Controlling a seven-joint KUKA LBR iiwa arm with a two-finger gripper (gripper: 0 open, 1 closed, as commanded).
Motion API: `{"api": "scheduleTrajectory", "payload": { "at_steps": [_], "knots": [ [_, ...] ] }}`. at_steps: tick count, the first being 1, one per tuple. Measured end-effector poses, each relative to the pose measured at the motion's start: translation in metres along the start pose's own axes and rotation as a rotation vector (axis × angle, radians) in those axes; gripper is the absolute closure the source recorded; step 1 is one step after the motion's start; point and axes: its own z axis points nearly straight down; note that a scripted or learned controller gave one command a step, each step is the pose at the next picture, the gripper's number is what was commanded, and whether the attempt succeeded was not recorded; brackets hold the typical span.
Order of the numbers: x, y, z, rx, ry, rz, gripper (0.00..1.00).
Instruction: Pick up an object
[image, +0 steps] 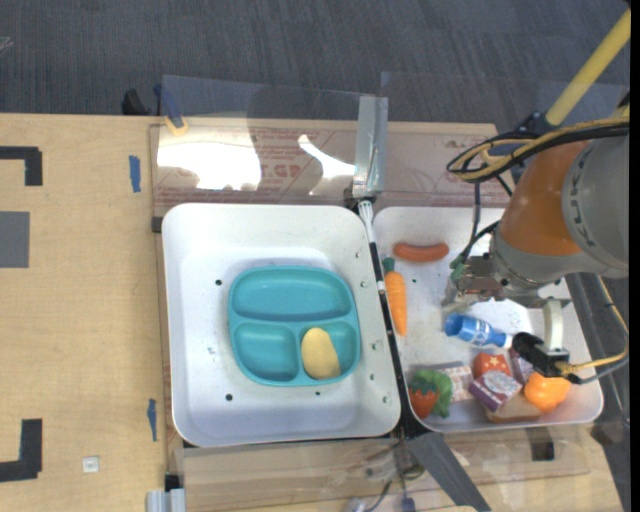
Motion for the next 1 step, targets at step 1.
{"api": "scheduleTrajectory", "payload": {
  "at_steps": [1],
  "knots": [
    [0.0000,-0.0006,0.0012,0.002,0.000,0.000,0.00]
  ]
}}
